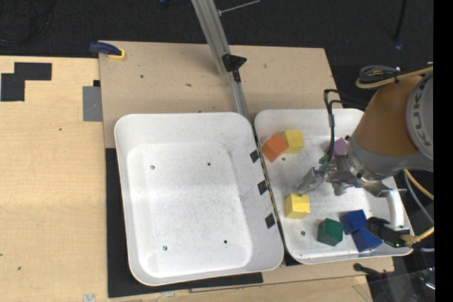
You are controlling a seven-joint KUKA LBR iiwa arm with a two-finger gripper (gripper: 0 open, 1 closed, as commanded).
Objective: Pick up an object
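The right bin holds several small blocks. An orange block and a yellow block lie side by side near its back left. A second yellow block lies in the middle, with a green block and a blue piece near the front. A purple block shows just behind the wrist. My gripper is low in the bin's middle, right of and slightly behind the second yellow block. Its fingers are spread apart and open, with nothing between them.
The left bin sits beside the right one, with black clips along the shared wall. A slanted aluminium bar rises behind the bins. The arm's orange band hangs over the right bin's right side.
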